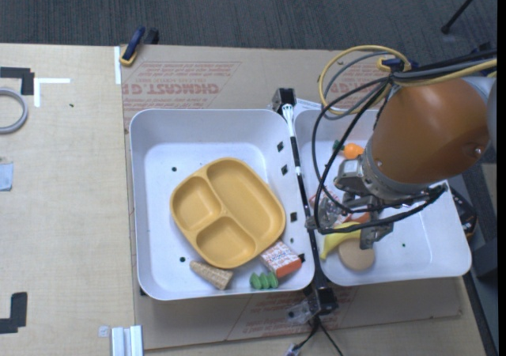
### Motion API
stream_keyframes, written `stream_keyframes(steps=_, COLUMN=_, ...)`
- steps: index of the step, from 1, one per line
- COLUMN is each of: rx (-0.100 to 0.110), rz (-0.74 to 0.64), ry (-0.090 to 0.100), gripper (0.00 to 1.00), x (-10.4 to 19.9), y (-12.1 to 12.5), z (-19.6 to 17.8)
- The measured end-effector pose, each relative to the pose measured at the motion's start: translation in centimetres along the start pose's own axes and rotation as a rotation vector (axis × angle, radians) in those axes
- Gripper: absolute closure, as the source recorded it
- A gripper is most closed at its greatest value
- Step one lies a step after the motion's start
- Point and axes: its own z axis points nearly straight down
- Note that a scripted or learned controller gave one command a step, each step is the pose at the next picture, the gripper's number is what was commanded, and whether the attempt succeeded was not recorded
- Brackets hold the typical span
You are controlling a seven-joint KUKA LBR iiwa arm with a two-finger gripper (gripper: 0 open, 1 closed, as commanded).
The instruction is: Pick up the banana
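Banana: yellow toy fruit, lying in the right bin near its 8 o'clock corner, partly under the gripper. Judged light, rigid plastic, smooth and likely slippery; its curve favours a hold across the middle, short axis between the fingers.

Gripper: low over the right bin, directly above the banana; whether the fingers are released or clenched cannot be told, the wrist hiding them.

Neighbours: tan round piece touching the banana at its 5 o'clock; orange item at 12 o'clock.

Left bin: yellow divided plate, cone, red carton, green item.
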Motion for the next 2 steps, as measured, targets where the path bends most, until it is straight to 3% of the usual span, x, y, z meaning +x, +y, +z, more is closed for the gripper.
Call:
stream_keyframes(steps=1, rx=-0.002, rz=-0.25, ry=0.0, gripper=0.0, x=-1.5, y=-0.6, z=0.0)
stream_keyframes(steps=2, rx=-0.003, rz=-0.737, ry=-0.001, gripper=0.0, x=-1.0, y=-2.2, z=0.1)
